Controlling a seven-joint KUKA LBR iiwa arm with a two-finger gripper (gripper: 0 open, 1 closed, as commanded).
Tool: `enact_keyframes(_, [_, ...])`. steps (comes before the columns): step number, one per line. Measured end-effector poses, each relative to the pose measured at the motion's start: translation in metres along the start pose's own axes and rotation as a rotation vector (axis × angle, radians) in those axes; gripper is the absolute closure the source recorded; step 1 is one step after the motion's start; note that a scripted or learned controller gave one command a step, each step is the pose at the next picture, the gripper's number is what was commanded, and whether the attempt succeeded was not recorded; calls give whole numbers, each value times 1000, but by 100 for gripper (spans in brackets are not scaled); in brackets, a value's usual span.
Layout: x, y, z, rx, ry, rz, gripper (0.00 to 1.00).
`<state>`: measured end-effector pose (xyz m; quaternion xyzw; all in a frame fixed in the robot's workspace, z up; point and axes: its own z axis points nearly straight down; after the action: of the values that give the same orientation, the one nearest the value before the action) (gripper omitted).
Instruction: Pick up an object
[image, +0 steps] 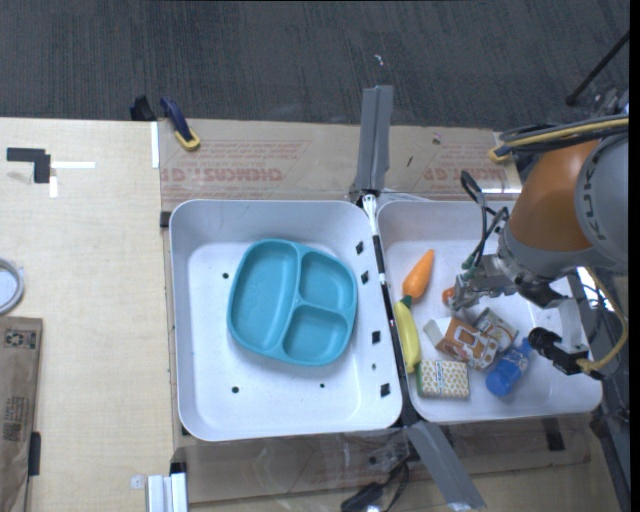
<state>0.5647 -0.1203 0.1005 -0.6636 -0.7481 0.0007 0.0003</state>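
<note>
In the camera view, the gripper (468, 292) hung low in the right bin (575, 400), just beside a carrot (419, 273) and above crumpled packets (473, 338); whether it was parted or closed I could not tell. A good grasp probably needed one item isolated. The left bin (190, 300) held a teal divided plate (294, 301) on the pale wooden bench (80, 250).

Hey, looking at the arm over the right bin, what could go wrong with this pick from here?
1. The gripper sits low among crowded items: the carrot, banana and a crinkled snack packet lie close together, so it may nudge or catch more than one.
2. The packet looks flat and crumpled, so a grasp there might slip.
3. The blue object and the cracker lie near the right bin's front wall, leaving little room.
</note>
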Motion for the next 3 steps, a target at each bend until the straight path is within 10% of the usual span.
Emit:
enact_keyframes(1, [0, 0, 0, 0, 0, -1, 0])
enact_keyframes(2, [-1, 0, -9, 1, 0, 3, 100])
enact_keyframes(3, [-1, 0, -9, 1, 0, 3, 0])
